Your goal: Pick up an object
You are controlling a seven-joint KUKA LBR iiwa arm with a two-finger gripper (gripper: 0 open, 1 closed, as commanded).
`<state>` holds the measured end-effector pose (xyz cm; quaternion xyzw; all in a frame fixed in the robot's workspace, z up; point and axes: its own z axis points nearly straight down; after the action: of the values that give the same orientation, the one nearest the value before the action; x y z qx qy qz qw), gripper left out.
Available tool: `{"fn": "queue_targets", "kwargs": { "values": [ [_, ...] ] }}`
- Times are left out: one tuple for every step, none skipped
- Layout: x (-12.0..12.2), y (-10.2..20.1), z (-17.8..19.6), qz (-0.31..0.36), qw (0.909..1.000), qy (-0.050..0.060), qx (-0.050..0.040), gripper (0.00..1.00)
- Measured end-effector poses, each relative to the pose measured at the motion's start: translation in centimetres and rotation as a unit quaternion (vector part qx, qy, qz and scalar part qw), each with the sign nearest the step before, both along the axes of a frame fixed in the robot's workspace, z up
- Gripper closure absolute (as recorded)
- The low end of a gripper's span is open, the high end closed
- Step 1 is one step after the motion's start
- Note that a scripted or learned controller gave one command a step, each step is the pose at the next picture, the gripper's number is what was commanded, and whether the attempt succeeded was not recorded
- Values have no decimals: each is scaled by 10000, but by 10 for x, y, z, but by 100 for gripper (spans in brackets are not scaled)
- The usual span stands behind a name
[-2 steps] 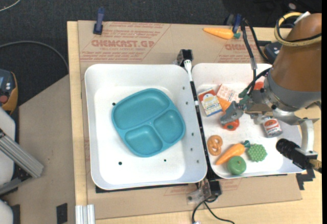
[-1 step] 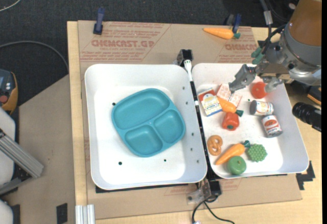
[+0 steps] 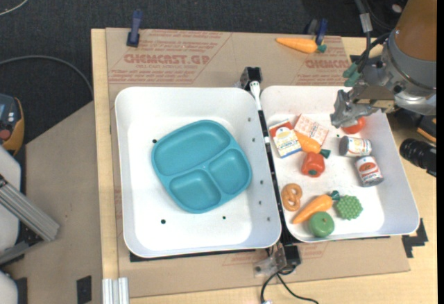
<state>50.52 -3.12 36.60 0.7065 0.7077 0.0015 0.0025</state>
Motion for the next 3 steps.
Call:
{"fn": "queue_targets", "kwargs": {
  "values": [
    [10,-104,-62,-63,10000,65,-5,100],
    [31,-199,-91,-45,10000,16,-16,100],
    [-26,-118,5,26,10000,-30,5,100]
  ]
}}
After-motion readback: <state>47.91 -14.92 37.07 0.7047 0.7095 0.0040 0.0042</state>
